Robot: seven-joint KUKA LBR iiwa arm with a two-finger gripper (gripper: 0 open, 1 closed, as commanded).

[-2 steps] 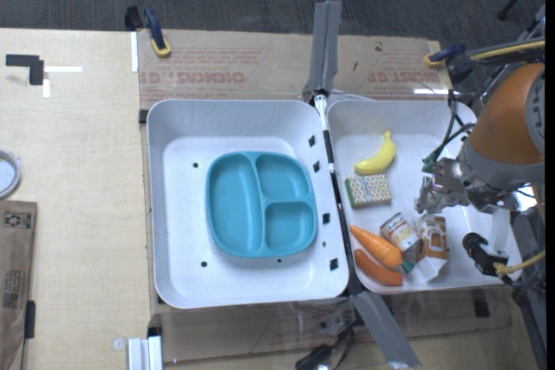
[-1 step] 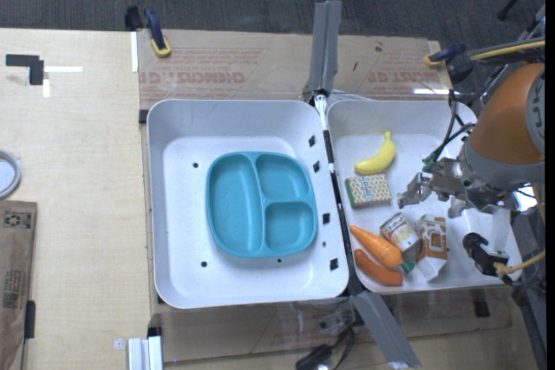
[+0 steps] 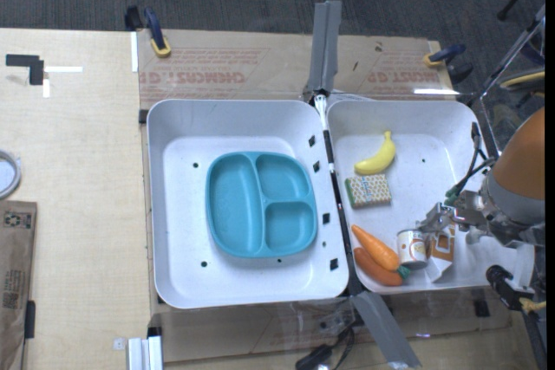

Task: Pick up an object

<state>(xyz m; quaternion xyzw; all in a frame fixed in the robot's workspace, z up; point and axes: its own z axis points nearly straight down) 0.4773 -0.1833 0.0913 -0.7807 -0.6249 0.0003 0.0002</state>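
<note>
The gripper (image 3: 440, 225), its jaws' state impossible to tell, hangs over the can (image 3: 411, 246) beside the carrots (image 3: 377, 256); a centred, straight descent looks wise.

In left white bin (image 3: 165, 212): teal three-compartment plastic tray (image 3: 260, 204). In right white bin (image 3: 434, 121): yellow banana (image 3: 377, 155) far, speckled sponge (image 3: 368, 191) nearer, orange carrot (image 3: 375, 252) and small can (image 3: 411, 245) nearest.

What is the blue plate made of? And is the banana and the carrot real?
The blue plate looks like smooth plastic: one even colour, rounded moulded sections, a soft sheen. The banana and carrot look like toy plastic too, with flat bright colour and no spots or marks, though from this far I can't be sure they aren't real.
</note>
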